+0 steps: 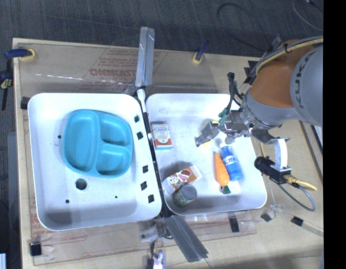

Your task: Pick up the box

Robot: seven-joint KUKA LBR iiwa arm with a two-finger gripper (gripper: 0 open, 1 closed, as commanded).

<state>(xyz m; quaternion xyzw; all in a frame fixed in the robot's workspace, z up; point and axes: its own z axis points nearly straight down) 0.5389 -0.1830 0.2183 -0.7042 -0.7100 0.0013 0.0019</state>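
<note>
hovers over the middle of the right shallow white bin (162, 102), this grey two-finger gripper (208, 133), fingers spread fairly wide and nothing between them. reaches in from the right on the grey arm with its orange band (274, 86).

looks like the approach step: not yet over the target. lies well to the left of the gripper, against the bin's left wall, the small flat white-and-orange cardboard box (161, 135), long side running far to near, clear on all sides. calls next for a shift leftward until the fingers straddle the box across its narrow width, then a drop and a close. risks a scrape on the divider wall, judging from how close the box sits to it.

just right of and nearer than the gripper: a blue plastic bottle with white label (231, 165), touching an orange carrot-shaped toy (220, 171) on its left. nearer still, toward the bin's near edge: a crinkled brown-and-white snack packet (182, 177) and, touching it, a dark round metal can (185, 194).

in the left white bin (44, 206), a turquoise divided plastic tray (97, 143). underneath both, a pale wooden bench (72, 60) with clamps at the edges, on dark carpet (78, 10).
</note>
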